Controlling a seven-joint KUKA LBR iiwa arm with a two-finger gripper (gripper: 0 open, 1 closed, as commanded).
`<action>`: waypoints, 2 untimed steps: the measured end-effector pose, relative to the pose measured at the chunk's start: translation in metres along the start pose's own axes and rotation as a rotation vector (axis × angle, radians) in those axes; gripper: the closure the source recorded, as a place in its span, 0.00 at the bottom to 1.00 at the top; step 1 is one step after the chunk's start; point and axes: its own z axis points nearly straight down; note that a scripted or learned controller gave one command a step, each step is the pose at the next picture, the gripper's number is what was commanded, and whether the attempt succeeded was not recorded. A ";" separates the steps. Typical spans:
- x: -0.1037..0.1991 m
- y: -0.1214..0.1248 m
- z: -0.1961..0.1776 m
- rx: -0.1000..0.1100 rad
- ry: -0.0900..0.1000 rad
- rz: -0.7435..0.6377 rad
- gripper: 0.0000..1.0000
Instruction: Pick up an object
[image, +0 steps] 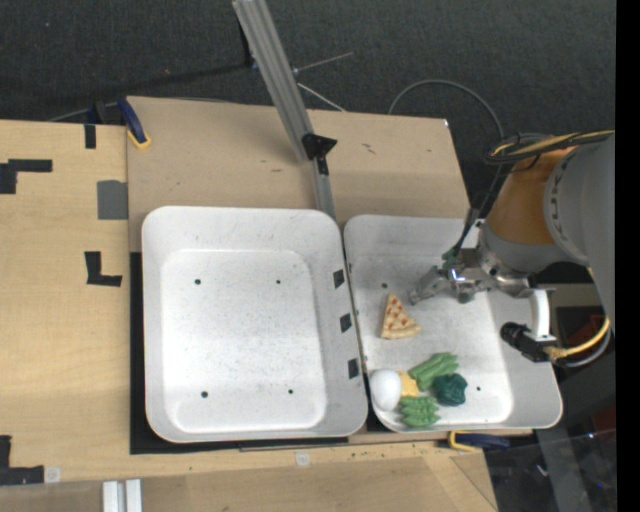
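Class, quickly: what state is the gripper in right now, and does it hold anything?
Gripper: over the right bin, just right of the pizza slice; nothing seen between its fingers; open or shut cannot be told.

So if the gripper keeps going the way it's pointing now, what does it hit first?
Likely the pizza slice toy, just beyond the gripper tip, down-left in the right bin. Height above it is unclear.
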 end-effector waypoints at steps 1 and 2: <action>0.001 0.000 -0.011 0.002 0.002 -0.001 1.00; 0.001 -0.009 -0.062 -0.004 0.001 0.001 1.00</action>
